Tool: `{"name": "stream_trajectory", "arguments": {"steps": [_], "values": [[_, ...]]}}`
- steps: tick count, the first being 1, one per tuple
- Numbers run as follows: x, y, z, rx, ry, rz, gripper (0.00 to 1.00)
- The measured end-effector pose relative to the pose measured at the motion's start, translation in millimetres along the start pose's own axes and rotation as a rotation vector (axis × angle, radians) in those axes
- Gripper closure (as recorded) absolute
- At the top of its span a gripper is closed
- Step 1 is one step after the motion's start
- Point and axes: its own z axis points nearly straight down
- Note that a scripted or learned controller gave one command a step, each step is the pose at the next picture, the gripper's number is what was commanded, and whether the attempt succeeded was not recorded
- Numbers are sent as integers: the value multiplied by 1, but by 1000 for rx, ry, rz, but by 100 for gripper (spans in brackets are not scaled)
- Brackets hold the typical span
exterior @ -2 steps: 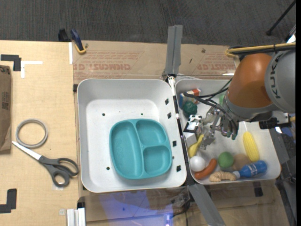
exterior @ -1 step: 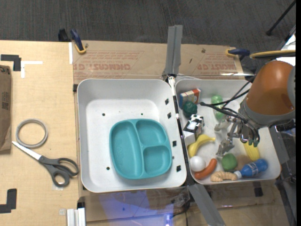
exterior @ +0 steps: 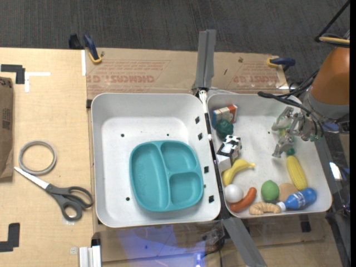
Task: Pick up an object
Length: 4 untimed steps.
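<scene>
- The metal two-finger hand hangs in the right white bin, fingers parted, holding nothing.
- Judged step: the approach. Next it should drop onto the yellow plastic corn cob just below it, then close.
- That bin also holds a yellow banana, green ball and red sausage (among other toys).
- The left white bin holds a teal divided plate.

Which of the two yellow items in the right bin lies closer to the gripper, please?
The corn cob, lying just below the gripper near the bin's right wall. The banana is curved and lies farther left, toward the divider.
</scene>
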Motion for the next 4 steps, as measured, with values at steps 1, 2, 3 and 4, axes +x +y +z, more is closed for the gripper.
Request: {"name": "stream_trajectory", "arguments": {"steps": [1,2,3,4], "values": [[-2,1,-11,1,-7,-2,100],[-2,1,-11,0,-6,-2,0],[-23,10,0,-3,3,-7,0],[-18,6,0,1,0,-47,0]]}}
